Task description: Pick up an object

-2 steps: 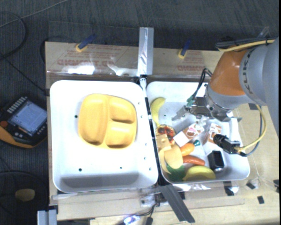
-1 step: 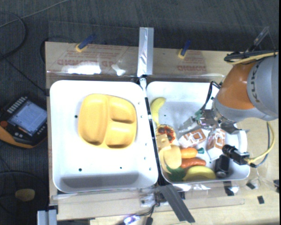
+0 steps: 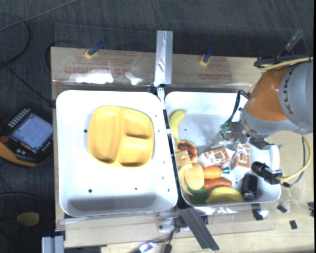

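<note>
Camera view, bench from above. Left shallow white bin (image 3: pixel 73 194): one yellow moulded plastic tray (image 3: pixel 121 136) with three compartments, lying flat near the bin's middle.

Right shallow white bin (image 3: pixel 200 117): a pale yellow-green banana (image 3: pixel 176 121) by the dividing wall at the upper left; below it a small round patterned item in red and orange (image 3: pixel 187 149); a yellow-green pear-like toy fruit (image 3: pixel 194 177) touching an orange carrot-shaped toy (image 3: pixel 211 172); a red-orange toy piece (image 3: pixel 217 183) just under the carrot; a second yellow banana (image 3: pixel 225 195) along the lower wall; white cartons with orange print (image 3: pixel 217 156) near the centre; a black object (image 3: pixel 248 186) in the lower right corner.

Grey arm with orange band (image 3: pixel 271 101) reaches over the right bin's right side. Two-finger gripper (image 3: pixel 233 133) sits low, just above the cartons; whether its jaws are wide or narrow cannot be told.
</note>
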Controlling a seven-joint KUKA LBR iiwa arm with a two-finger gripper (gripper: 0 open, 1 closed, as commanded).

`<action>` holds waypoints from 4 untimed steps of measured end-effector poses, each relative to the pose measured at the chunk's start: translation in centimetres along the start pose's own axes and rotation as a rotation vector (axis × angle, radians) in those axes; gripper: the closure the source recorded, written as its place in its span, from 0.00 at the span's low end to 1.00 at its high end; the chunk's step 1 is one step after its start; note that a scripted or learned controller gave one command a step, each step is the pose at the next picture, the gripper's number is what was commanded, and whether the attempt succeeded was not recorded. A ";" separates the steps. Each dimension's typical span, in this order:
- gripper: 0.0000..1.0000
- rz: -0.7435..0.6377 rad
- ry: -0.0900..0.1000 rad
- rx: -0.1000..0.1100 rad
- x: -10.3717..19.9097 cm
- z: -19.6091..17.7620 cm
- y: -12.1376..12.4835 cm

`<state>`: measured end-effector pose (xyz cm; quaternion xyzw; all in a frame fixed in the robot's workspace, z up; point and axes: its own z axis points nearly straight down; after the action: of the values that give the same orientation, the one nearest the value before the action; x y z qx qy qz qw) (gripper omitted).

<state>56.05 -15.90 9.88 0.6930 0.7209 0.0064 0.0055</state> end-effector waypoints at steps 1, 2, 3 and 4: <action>1.00 -0.072 -0.001 0.020 3.6 -8.4 7.2; 1.00 -0.213 -0.001 0.021 12.2 -8.6 11.4; 1.00 -0.215 0.001 0.022 16.1 -11.2 -0.8; 1.00 -0.001 -0.001 0.022 16.2 -9.5 3.1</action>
<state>58.34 0.38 19.46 0.6929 0.7211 -0.0019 -0.0020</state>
